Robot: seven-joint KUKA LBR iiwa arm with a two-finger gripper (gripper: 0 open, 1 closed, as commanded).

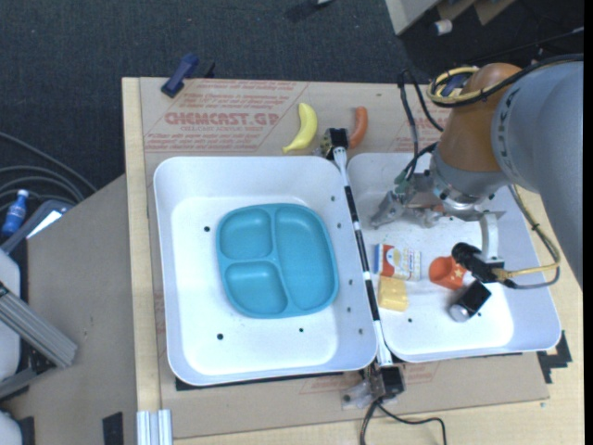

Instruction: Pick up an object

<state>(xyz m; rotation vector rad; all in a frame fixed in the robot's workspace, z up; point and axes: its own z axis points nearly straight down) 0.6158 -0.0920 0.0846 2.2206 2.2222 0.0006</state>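
Nearest the camera, the front rim of the left bin [269, 371] runs along the counter [222, 109]; this bin carries one blue divided plate [276, 260]. In the right bin [523, 327] lie three small things: a white printed packet [400, 261], a yellow block [393, 294] just beside it, and an orange-red piece [443, 270], which sits close to dark hardware whose nature is unclear. The end effector [422, 202] hangs low over the far part of that bin; whether it is wide or narrow cannot be told. The packet looks light, thin and likely slippery, best taken across its short edges. The block seems light and firm, an easier pinch across its flat sides. One banana [302, 128] and one orange stick [358, 126] rest on the counter beyond the bins.
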